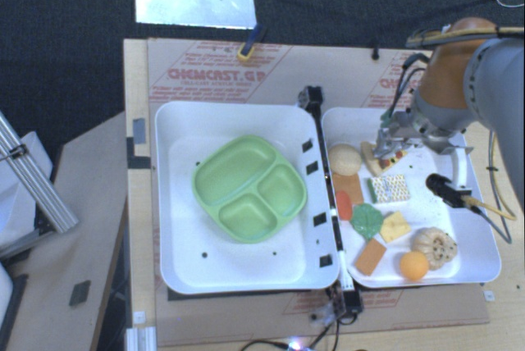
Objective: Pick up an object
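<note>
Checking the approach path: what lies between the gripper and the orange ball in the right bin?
In the camera view, from the gripper down to the orange ball, the white gridded block comes first, then the yellow cheese wedge.

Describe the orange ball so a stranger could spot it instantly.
Go to the right bin, the one crowded with toy food. Along its near edge sits the orange ball, between an orange block and a knobbly tan piece. It alone is smooth and round.

"CHEMCAST GP" in red on brown sheet [217, 75] under bins, repeated at right, partly hidden, smaller print illegible
</note>
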Controlling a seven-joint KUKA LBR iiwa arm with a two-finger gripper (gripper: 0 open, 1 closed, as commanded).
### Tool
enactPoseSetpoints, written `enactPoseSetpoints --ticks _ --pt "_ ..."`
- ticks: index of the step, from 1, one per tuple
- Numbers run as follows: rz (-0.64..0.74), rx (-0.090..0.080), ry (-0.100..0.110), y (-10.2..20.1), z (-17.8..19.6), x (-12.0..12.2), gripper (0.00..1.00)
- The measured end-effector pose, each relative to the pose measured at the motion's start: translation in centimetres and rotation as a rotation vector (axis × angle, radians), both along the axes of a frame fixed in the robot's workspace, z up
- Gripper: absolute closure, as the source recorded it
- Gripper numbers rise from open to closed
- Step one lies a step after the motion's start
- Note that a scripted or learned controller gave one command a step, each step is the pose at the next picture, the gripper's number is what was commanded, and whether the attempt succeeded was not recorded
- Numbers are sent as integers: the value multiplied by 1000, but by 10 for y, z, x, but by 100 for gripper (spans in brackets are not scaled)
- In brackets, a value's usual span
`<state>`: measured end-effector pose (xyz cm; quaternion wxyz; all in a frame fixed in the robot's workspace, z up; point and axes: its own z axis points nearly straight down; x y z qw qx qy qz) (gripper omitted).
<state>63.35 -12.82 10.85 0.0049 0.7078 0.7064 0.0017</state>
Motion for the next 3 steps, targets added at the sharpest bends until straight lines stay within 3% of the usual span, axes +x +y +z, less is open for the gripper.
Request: enactPoseSetpoints --ticks 2,3 --pt "7 3 0 8 106 8 100" --pt "7 4 6 8 117 9 100"
